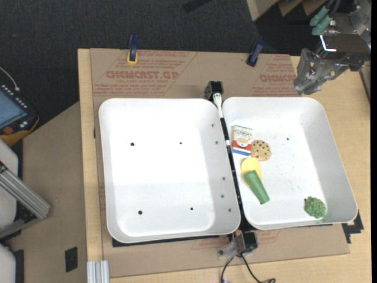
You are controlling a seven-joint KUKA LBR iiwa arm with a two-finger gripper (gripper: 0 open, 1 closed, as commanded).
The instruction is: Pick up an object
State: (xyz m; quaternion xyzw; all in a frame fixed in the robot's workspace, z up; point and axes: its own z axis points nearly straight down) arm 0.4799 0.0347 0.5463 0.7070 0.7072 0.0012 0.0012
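Two white bins sit side by side on a cardboard sheet that covers the bench. Two blue clamps pin the sheet's far edge, one at the left and one further right.

The left bin shows a bare white floor with a few small dark dots. Black clips hold the seam between the bins, one at the far end and one at the near end.

The right bin holds all the objects. A small white carton with red and blue print lies close to the seam. A round speckled cookie touches the carton's right side. Just nearer the camera lies a green cylinder with a yellow piece at its far end, tilted toward the near right. A knobbly green ball rests apart from these in the near right corner.

The gripper hangs beyond the right bin's far right corner, above the cardboard, well apart from every object and touching none. Nothing is seen between its fingers; how far they stand apart cannot be told from this angle.
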